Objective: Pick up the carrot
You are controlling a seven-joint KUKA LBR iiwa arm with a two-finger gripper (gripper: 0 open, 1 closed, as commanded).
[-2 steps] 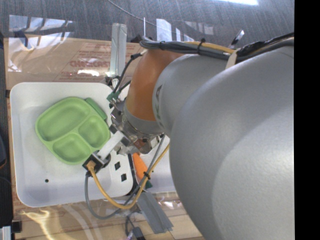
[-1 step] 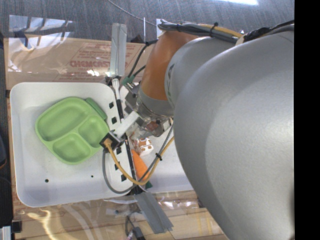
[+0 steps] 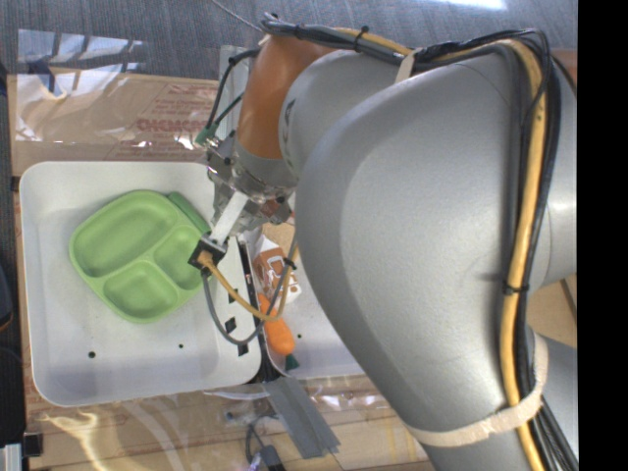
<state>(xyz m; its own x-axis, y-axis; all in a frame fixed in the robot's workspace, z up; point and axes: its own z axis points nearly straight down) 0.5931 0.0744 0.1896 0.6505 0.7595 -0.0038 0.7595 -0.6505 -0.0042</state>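
Observation:
The orange carrot [image 3: 281,339], with a bit of green at its near end, lies in the right bin [image 3: 329,359], close to the wall shared with the left bin. My gripper [image 3: 263,285] hangs low over that same strip, just behind the carrot and slightly left of it. The grey arm and its orange band [image 3: 270,86] reach in from the right and hide most of the right bin. I see nothing held in the gripper.
A green divided plate [image 3: 137,253] lies in the left bin [image 3: 39,292]. A small pale item with orange print [image 3: 272,262] sits in the right bin behind the carrot. Brown cardboard [image 3: 118,116] lies behind the bins.

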